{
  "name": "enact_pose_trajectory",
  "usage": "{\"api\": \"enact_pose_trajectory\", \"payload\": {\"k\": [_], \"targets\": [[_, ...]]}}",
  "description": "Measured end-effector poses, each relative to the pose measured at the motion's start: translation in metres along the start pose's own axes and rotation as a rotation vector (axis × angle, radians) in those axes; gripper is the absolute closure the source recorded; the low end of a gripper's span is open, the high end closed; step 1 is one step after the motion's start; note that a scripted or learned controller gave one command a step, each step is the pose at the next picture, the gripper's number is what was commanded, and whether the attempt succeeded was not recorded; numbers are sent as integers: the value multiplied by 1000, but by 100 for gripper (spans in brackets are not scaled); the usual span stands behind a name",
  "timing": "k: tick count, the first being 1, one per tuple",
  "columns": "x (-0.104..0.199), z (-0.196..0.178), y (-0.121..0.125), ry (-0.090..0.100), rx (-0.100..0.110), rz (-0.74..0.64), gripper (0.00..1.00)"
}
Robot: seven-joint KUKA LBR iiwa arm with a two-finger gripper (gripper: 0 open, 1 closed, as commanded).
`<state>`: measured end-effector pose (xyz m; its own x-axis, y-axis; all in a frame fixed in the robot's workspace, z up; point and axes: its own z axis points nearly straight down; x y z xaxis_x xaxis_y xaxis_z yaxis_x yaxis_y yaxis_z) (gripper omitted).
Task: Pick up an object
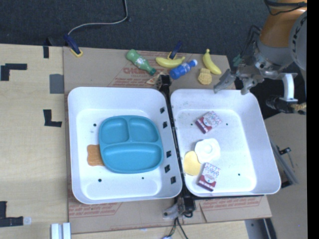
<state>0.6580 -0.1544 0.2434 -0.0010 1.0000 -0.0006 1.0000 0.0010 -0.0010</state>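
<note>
My gripper (233, 86) hangs over the far right corner of the right bin (264, 133), its two dark fingers spread apart with nothing between them. Inside the right bin lie a red-and-white packet (208, 121), a white round piece (207, 149), a yellow round piece (191, 163) and a second red-and-white packet (209, 176). The left bin (79, 133) holds a blue divided plate (131, 143) with an orange piece (93, 155) at its left edge.
Behind the bins on the cardboard lie a green bottle (140, 61), two bananas (170, 61) (211, 63), a blue bottle (183, 69) and a yellow piece (204, 76). Black clips (165, 82) join the bins. A cable (99, 24) trails on the dark floor.
</note>
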Motion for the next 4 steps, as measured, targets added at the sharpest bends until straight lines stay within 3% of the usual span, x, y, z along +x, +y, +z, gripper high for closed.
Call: {"api": "enact_pose_trajectory", "payload": {"k": [1,3,4], "targets": [[48,149,-18,-1,-9,-1,0],[54,150,-25,-8,-24,0,0],[54,141,-25,-6,-21,0,100]]}}
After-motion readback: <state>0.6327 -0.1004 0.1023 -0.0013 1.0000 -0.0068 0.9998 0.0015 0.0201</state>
